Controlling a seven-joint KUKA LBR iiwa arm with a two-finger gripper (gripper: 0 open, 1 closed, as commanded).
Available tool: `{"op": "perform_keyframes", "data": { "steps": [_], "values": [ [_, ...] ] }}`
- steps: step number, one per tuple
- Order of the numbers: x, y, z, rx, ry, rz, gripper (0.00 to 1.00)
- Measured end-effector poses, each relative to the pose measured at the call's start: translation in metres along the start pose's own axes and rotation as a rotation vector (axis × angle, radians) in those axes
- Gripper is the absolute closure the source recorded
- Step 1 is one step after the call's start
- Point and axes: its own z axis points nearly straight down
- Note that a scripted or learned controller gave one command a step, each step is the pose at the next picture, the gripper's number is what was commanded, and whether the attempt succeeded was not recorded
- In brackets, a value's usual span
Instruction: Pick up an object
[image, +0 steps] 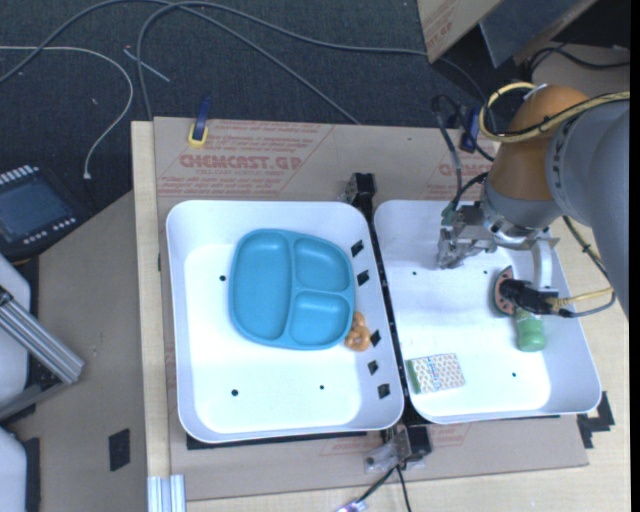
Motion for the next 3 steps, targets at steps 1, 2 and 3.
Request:
{"op": "perform_keyframes", "data": {
  "steps": [1, 2, 3],
  "values": [
    [-0.003, 0.009, -0.063, -0.008, -0.003, -0.001, 1.0],
    [-0.003, 0.011, -0.118, -0.008, -0.003, -0.001, 1.0],
    [0.036, -0.014, -0.128, 0.002, 0.002, -0.004, 1.0]
  ]
}}
